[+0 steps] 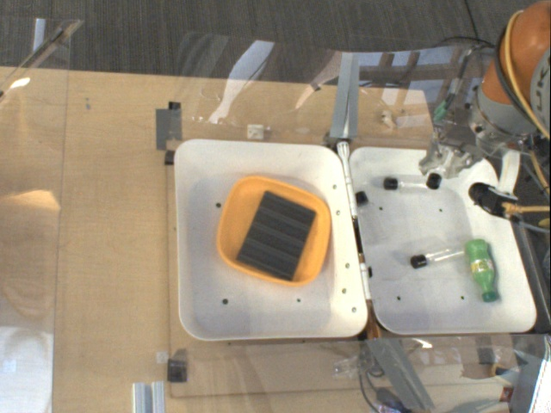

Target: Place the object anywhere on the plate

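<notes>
- Wooden bench (95,231) carries two white bins.
- We cannot tell how the jaws stand; gripper (443,157) hovers upper right, likely seeking a pick.
- Green bottle (482,269) lies lower right.
- Orange plate (231,222), left, bears a black block (275,235).

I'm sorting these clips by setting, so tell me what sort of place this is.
Probably a robotics lab bench: two white bins set in a wooden worktop, an orange plate holding a black ridged block, and an arm's hand over the right bin.
</notes>
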You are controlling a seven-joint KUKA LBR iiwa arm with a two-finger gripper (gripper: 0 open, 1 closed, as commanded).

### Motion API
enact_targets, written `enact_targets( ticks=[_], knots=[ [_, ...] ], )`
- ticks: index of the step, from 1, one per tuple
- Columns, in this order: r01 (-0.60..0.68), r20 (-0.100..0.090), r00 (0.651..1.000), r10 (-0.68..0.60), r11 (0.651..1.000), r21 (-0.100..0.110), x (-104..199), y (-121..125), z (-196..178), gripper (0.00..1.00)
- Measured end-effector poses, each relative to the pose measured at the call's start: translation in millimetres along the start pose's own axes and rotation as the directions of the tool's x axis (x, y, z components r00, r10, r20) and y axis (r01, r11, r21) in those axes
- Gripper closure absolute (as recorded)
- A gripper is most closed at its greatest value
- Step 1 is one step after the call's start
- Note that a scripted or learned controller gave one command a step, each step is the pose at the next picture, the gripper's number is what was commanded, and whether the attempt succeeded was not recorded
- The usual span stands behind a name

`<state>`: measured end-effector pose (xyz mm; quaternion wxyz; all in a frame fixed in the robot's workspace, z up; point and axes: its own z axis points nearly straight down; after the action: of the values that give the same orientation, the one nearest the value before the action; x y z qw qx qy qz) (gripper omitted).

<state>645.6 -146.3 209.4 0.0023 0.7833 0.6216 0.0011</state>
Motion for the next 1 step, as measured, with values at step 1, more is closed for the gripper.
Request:
enact_targets(
  ticks=[1],
  knots=[
    [0.117,0.000,0.993,-0.117,0.993,0.003,11.1,21.6,29.4,1.00]
  ],
)
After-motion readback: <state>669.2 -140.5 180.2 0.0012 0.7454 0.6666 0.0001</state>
